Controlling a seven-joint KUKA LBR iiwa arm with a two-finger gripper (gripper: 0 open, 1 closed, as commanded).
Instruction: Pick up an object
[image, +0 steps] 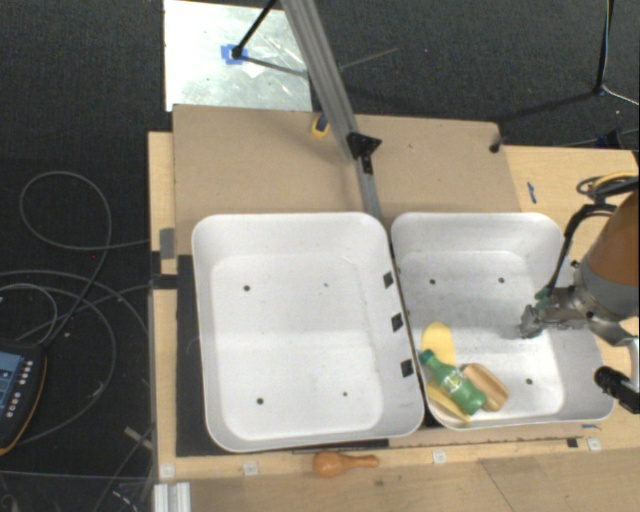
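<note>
In the right bin (480, 240), near its front left corner, lie three things close together: a yellow banana (440, 347), a green bottle (452, 381) lying across it, and a tan hot-dog bun (489, 385) touching the bottle's right side. My gripper (529, 323) hangs over the right bin's right part, to the right of and a little behind that cluster, apart from it. Nothing shows between its tips. The grey wrist and orange band (612, 250) rise behind it at the right edge.
The left bin (290, 330) adjoins the right one, with black clips (397, 320) along the shared rim. An orange-brown pear-shaped toy (343, 462) lies on the bench in front of the bins. A slanted metal pole (335, 100) crosses above the back of the bench.
</note>
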